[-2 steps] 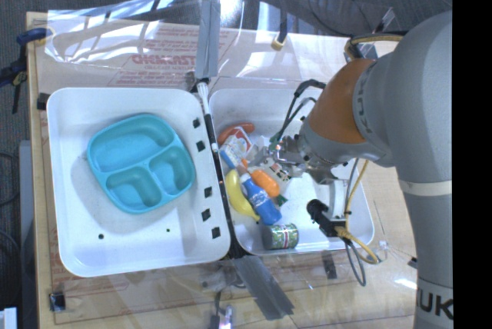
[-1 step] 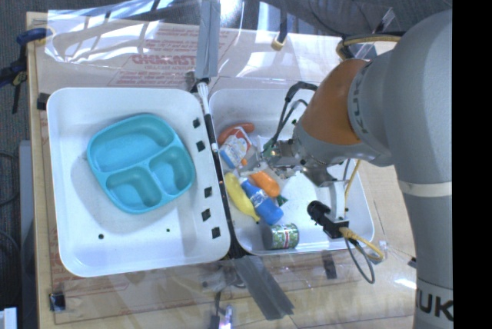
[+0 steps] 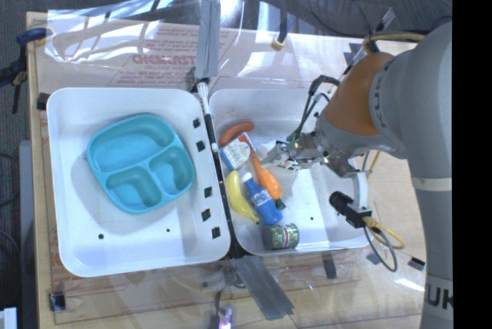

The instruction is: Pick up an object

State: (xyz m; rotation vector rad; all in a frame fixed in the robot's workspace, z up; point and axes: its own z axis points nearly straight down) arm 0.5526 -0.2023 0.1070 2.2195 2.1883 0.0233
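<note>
The right bin (image 3: pixel 332 231) holds a heap of small items along its left side. There is a sausage (image 3: pixel 236 131), a white pouch (image 3: pixel 234 151), an orange carrot (image 3: pixel 266 177), a yellow banana (image 3: pixel 239 199), a blue bottle (image 3: pixel 260 204) and a green can (image 3: pixel 281 237). My gripper (image 3: pixel 286 154) is low in the middle of this bin, just right of the carrot and pouch. It points left toward the heap. A small pale item lies at its tip, and I cannot tell whether it is gripped.
The left bin (image 3: pixel 77 243) holds a blue divided plate (image 3: pixel 141 162). A grey divider bar (image 3: pixel 207 35) runs up from between the bins. My arm's orange band (image 3: pixel 355 101) and grey body cover the right bin's right side. Cables hang near the bin's lower right corner (image 3: pixel 377 231).
</note>
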